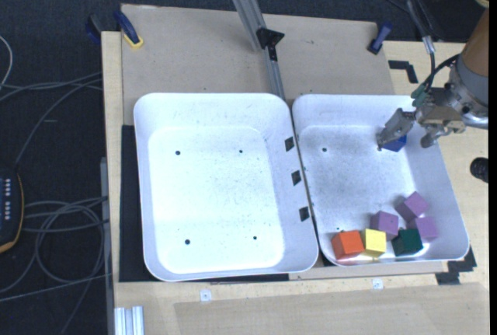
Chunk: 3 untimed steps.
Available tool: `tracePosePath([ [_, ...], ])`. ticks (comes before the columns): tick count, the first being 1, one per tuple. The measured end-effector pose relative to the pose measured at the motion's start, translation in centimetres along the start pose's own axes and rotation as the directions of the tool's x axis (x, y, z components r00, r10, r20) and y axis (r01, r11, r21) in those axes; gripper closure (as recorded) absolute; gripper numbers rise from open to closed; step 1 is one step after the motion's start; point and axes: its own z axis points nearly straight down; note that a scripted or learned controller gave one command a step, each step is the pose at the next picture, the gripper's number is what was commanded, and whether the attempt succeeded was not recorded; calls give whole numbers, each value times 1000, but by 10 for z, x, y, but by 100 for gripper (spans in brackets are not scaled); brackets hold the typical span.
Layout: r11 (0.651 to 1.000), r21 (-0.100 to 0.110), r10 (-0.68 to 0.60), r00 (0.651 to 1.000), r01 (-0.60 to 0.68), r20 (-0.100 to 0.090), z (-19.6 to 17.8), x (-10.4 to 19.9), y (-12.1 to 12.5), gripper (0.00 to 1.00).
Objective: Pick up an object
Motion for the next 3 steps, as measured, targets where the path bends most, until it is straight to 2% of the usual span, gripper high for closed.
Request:
tracePosePath([
  [1,1000,-1,0,1000,0,0,0,0,0,0],
  [3,1000,5,2,1000,-2,-1,97,4,-18,0],
])
